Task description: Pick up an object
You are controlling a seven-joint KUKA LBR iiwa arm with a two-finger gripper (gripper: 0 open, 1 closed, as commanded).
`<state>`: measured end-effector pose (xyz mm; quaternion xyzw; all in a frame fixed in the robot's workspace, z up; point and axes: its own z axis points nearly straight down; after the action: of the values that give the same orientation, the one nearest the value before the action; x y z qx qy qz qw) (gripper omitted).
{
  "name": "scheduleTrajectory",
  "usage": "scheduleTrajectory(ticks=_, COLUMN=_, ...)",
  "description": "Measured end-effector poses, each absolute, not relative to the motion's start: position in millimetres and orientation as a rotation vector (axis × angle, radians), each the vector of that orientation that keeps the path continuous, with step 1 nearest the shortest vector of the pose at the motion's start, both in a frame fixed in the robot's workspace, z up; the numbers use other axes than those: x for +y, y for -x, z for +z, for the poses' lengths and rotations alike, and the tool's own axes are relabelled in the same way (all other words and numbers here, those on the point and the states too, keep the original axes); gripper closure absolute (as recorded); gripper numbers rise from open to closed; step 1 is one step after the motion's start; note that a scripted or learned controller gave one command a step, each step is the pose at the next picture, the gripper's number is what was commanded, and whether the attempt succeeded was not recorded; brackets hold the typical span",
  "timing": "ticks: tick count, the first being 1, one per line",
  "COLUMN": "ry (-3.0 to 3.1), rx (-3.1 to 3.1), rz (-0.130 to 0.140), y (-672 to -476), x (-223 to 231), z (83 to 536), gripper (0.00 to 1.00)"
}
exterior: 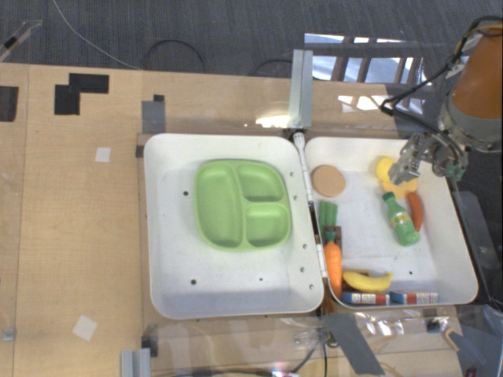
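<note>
My gripper (408, 166) hovering over yellow object (391, 174) near right bin's (464, 277) far edge; finger state: cannot tell. Open floor lying between round cookie (328, 181) and green bottle (401, 220).

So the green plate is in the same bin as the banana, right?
Not quite. The camera view shows the green plate alone in the left bin, while the banana lies in the right bin with the other toy food.
</note>
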<state>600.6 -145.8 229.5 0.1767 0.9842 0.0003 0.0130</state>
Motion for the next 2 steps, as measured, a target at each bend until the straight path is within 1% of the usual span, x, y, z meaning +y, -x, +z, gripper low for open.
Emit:
scheduleTrajectory(ticks=1, ry=-0.555, rx=3.08, rz=0.0, y=-597.5, x=-146.7, z=222.1, gripper=0.0)
scheduleTrajectory(ticks=2, ry=-0.616, rx=3.063, rz=-0.002, y=-572.3, x=-187.4, z=104.8, gripper=0.0)
